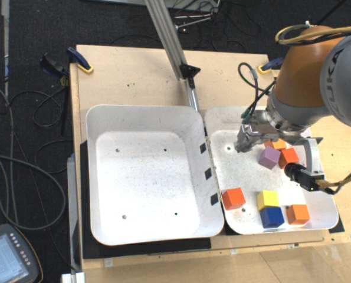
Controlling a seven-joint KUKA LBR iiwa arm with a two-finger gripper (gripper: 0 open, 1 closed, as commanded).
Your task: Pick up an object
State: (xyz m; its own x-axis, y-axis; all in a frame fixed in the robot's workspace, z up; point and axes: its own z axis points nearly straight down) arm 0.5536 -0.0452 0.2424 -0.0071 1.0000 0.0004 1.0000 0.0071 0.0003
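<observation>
My gripper (244, 141) hangs low over the upper left part of the right bin (225, 118), under the grey and orange wrist. Just right of it lie a purple block (269, 157) and an orange block (289, 156), with another orange piece (276, 144) partly hidden behind them under the arm. Nearer the front of the bin sit an orange cube (233, 197), a yellow cube (268, 199), a blue cube (272, 217) and one more orange cube (297, 214). I see nothing held in the gripper.
The left bin (94, 158) stands beside the right one, their rims touching in the middle. A metal pole (166, 31) slants across the back of the bench. Cables hang off the wrist near the right bin's right edge.
</observation>
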